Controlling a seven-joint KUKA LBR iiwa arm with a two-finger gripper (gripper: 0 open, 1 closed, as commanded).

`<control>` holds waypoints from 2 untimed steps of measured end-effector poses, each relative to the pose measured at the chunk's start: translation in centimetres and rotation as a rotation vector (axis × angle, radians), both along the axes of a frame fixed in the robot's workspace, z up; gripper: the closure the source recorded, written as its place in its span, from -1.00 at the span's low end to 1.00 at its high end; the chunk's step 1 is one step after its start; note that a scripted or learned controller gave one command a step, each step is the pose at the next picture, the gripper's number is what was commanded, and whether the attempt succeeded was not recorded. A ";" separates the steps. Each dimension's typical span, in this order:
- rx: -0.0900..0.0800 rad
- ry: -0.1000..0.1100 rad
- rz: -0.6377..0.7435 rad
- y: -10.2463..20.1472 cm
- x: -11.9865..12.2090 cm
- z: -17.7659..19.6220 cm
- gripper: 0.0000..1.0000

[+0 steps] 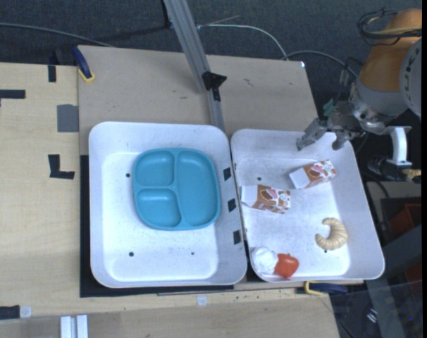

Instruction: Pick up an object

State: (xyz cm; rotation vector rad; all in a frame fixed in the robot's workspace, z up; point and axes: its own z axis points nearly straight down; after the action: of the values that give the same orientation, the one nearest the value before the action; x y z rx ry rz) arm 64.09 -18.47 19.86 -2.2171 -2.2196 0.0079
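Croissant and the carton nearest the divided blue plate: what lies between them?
In the camera view, only bare white bin floor lies between the croissant and that carton.

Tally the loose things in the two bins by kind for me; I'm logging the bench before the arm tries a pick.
Blue divided plate: 1
Small printed cartons: 2
Croissant: 1
Red and white item: 1
Total: 5

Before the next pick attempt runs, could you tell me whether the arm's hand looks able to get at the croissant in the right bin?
Probably yes. The croissant lies by itself on the right bin floor, apart from the two small cartons, with nothing over it. The hand is above the same bin's far edge.
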 end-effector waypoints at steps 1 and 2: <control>0.001 0.001 0.002 0.5 0.2 -6.4 -1.00; -0.001 -0.003 0.001 0.6 0.1 -11.3 -1.00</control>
State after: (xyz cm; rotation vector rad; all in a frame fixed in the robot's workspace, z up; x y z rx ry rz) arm 64.22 -17.88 8.59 -2.2177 -2.2231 0.0048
